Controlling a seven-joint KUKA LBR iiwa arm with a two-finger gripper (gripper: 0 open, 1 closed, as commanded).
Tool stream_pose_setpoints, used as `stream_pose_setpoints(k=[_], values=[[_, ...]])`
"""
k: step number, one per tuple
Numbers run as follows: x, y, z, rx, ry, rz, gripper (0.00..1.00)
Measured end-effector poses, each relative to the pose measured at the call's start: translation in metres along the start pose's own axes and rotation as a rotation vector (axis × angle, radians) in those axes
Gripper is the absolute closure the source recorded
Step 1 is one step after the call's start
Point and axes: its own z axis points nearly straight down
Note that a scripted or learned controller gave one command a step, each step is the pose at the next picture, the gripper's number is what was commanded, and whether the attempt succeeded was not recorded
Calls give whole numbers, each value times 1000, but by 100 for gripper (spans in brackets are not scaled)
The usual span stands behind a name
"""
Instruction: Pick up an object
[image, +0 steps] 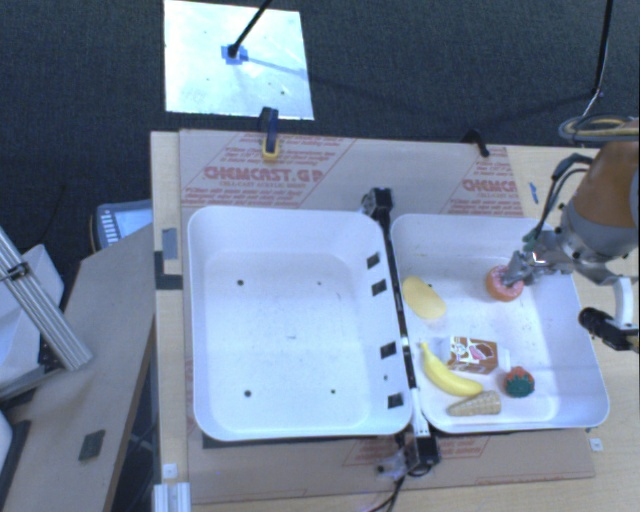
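Note:
The right bin (560, 340) holds several toy foods: a pale yellow lemon-like piece (424, 299), a banana (446, 372), a small printed carton (472, 354), a tan wedge (474, 404), a red-and-green strawberry-like piece (518, 381) and an orange-pink round piece (504, 284) near the back right. My gripper (520, 268) reaches down at the right edge of that orange-pink piece, touching or just above it. The arm's grey wrist and orange band sit to the right.
The left bin (210, 300) stands beside the right one, with black clips (380, 288) along the shared rim. A yellow clamp (270, 148) sits at the bench's back edge. Cables hang at the top right.

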Motion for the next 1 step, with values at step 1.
stream_pose_setpoints(k=[1], values=[[0,1,-11,-3,-1,-1,100]])
